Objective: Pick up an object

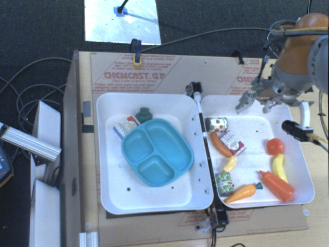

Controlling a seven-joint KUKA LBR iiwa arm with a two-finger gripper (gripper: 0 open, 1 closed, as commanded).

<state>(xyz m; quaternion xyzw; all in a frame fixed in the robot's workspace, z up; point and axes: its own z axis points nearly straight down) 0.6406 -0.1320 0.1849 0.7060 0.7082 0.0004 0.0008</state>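
My gripper (256,105) hangs open above the far rim of the right bin (303,161), with nothing between its two grey fingers (242,103). Below it in that bin lie a small can (218,123), a sausage (220,145), a red-and-white packet (234,142), a yellow piece (231,163) and a green packet (223,182). Nearer the front are a carrot (241,192) and an orange bottle (277,186). A banana (279,167) and a red tomato (275,146) sit at the right.
The left bin (110,189) holds a blue divided plate (157,151), a small box (125,127) and a dark green piece (144,115). A black clip (194,89) sits where the bins meet. Cables trail at the left of the bench.
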